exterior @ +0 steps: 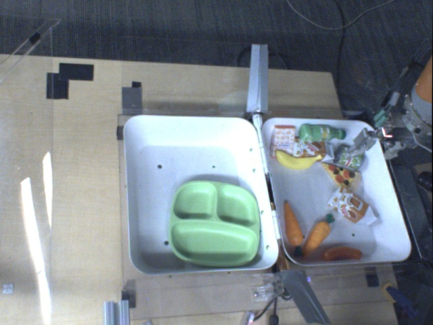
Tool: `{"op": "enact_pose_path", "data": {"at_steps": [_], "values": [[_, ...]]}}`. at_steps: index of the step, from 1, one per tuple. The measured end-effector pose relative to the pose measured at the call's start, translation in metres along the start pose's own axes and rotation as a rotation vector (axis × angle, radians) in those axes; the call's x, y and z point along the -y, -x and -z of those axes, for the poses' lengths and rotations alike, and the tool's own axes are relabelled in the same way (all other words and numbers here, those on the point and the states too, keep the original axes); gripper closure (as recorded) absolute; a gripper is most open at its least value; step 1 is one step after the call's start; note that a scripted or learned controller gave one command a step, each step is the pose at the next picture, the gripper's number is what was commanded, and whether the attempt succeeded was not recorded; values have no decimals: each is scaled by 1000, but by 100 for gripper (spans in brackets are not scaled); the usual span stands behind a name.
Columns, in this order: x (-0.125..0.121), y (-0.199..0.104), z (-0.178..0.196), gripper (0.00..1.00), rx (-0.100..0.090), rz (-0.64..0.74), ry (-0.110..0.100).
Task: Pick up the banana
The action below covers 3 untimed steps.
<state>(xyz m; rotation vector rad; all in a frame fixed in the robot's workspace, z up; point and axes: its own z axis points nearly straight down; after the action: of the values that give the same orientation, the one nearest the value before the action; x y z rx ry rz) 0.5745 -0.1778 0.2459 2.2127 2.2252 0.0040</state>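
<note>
Nearest the camera, at the bottom edge, a grey metal bracket [298,296] juts out below the seam between the two bins.

Gripper [357,143]: reaches in from the right, low over the upper right part of the right-hand shallow white bin [399,229]. The grey arm [413,117] runs off the right edge, with the orange band just showing there. Cannot tell from this view whether the fingers are spread or closed; nothing is seen clearly between them.

Just below the gripper: a green-and-white crumpled packet [348,160], touching or nearly so. Beside it to the left lies the yellow curved banana [298,160], in the upper left part of the right bin. Long axis roughly left to right, ends curling upward, right tip toward the gripper. It rests on the bin floor, apart from the gripper.

Above the banana: a red-and-white small carton [284,139] and a green bottle lying on its side [321,133].

Lower in the same bin: an orange-and-white snack packet [350,207], two orange carrots [293,225] [316,235], and a red chilli-like pepper [342,253].

Left-hand white bin [145,181]: holds a light green plastic divided plate [215,223].
</note>
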Motion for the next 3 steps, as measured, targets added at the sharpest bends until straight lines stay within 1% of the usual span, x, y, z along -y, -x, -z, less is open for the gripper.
{"op": "enact_pose_path", "data": {"at_steps": [1,2,3], "values": [[-29,-60,-83,0,-1,170,1],[-81,-44,-156,0,3,366,7],[-58,-85,-158,0,0,319,5]]}}
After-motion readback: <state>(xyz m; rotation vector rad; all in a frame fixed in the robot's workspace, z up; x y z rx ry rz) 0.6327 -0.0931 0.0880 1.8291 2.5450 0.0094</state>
